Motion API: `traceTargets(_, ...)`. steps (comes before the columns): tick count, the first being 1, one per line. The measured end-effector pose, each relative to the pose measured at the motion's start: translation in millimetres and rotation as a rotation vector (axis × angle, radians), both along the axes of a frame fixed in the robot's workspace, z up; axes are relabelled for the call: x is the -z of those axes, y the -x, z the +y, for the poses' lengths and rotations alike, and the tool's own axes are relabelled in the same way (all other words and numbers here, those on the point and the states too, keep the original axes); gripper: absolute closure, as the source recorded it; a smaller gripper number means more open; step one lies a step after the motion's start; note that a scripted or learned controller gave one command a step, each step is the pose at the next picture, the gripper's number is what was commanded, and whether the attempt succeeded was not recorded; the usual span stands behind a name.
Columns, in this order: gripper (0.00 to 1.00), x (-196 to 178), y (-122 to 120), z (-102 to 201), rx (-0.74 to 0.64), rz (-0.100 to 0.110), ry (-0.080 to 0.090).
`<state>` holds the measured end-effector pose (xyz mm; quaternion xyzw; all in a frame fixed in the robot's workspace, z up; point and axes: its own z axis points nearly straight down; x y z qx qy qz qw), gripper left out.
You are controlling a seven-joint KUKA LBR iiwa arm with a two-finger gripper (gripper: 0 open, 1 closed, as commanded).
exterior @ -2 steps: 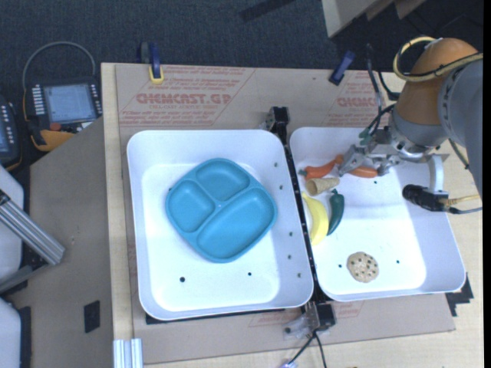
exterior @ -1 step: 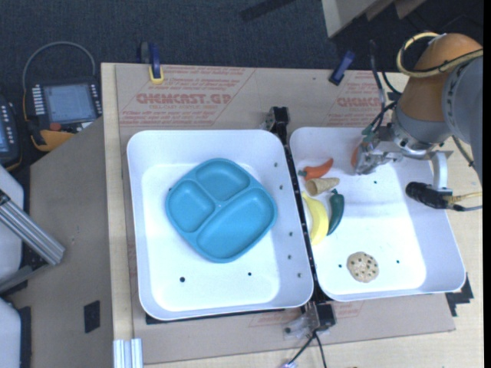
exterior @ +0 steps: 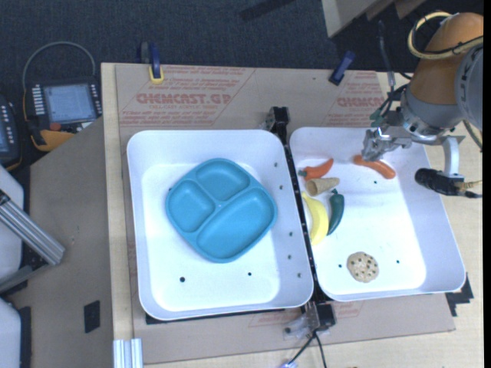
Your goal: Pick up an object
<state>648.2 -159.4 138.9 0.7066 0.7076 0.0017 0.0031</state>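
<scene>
Although the jaws [exterior: 378, 146] were lowered at the far edge of the right bin [exterior: 430, 236], directly over the orange sausage [exterior: 377, 166], their state could not be told. Nothing was seen lifted; the grasp and the lift were judged outstanding.

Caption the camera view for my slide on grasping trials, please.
KUKA gripper poised over an orange sausage in the right bin; blue divided plate in the left.
</scene>
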Motion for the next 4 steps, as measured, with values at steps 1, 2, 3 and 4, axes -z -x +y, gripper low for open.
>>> traceTargets(1, 1.00, -46, -4, 6, 0.000, -0.001, 0.000)
traceTargets(2, 1.00, -103, 3, 11, 0.000, -0.001, 0.000)
traceTargets(3, 1.00, -104, 13, 61, -0.004, 0.008, -0.004)
traceTargets(4, 1.00, -110, 33, 114, -0.004, 0.009, -0.004)
